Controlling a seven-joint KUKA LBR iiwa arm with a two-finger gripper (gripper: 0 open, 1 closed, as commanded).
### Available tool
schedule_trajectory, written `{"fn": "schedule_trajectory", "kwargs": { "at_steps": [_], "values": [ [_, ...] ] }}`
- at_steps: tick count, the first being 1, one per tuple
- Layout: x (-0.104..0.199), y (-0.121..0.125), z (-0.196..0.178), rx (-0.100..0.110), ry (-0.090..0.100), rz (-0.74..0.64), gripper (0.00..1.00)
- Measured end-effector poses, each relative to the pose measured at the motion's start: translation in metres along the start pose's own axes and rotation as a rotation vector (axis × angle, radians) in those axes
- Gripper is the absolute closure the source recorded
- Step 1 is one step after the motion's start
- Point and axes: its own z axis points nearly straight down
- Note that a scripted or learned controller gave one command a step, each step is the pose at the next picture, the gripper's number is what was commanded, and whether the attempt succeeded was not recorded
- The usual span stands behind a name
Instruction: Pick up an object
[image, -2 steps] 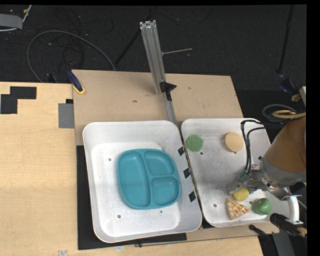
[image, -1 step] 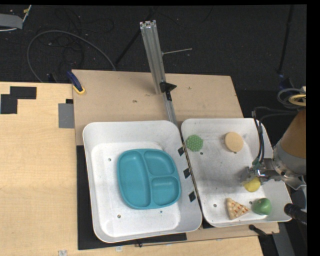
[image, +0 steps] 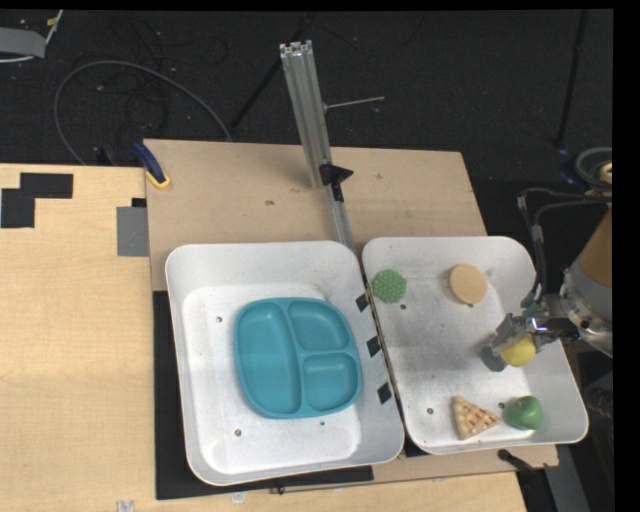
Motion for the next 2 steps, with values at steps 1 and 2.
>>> {"fn": "schedule_trajectory", "kwargs": {
  "at_steps": [1, 2],
  "values": [
    [0.005, 0.009, -0.049, -0.001, 0.0, -0.001, 1.0],
    [0.051, 0.02, -0.052, 0.003, 0.002, -0.003, 1.0]
  ]
}}
